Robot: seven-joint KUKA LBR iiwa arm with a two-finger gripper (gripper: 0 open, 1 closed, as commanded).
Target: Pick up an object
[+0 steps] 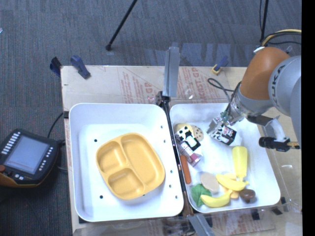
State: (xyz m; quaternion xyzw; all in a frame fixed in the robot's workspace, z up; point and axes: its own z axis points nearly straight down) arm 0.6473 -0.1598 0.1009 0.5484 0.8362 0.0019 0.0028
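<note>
Small box (224, 134), black, white and red, tilted in the right bin (268, 173), upper middle. Gripper (220, 123) sits directly over the box, touching or just above it; whether its fingers are apart or together, cannot tell. Left of the right bin: left bin (81, 132) with yellow divided tray (129, 165). Below the box: yellow pepper (239, 160), bananas (224, 191), orange carrot (186, 168). Left of the box: cow-patterned toy (185, 132).

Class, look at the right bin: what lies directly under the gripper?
Under the gripper sits a small black-and-white box, partly covered by it; whether they touch cannot be told.
</note>
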